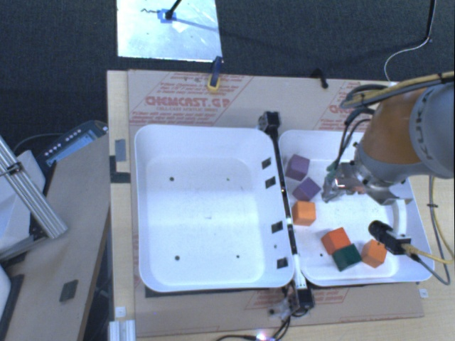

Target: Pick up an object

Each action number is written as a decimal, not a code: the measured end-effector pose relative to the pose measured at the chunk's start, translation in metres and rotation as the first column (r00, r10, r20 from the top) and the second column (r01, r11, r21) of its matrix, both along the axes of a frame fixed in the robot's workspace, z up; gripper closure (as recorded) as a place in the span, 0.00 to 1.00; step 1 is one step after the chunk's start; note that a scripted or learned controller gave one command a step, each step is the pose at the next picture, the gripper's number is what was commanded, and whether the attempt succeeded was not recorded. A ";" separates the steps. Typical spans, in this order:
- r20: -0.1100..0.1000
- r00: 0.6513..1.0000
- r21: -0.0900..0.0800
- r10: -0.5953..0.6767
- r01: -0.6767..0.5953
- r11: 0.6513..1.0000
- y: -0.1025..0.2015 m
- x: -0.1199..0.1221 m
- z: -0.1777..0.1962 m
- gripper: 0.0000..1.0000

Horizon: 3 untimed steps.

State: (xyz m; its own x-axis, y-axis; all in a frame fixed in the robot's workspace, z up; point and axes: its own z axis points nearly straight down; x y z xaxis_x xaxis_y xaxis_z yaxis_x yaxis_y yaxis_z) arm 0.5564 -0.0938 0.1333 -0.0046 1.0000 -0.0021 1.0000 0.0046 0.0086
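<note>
One fixed camera looks down at a slant from well above the table (178, 91), taking in both bins; the arm (405, 130) enters from three o'clock.

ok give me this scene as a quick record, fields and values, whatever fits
left bin: white, shallow, nothing in it
right bin: white, shallow, holds six blocks
purple blocks: two, upper purple block and lower purple block, close together
orange blocks: three, one near the divider, one mid-bin, one at the right
green block: touching the mid-bin orange one
gripper: over the right bin, just right of the lower purple block
holding: nothing seen between the fingers
</note>
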 end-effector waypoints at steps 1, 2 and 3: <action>-0.007 1.000 0.002 -0.003 0.003 1.000 0.001 -0.003 -0.003 0.00; 0.016 1.000 -0.002 -0.001 0.001 1.000 0.006 -0.016 -0.025 0.00; 0.013 1.000 -0.002 0.000 0.000 1.000 0.010 0.019 -0.043 0.00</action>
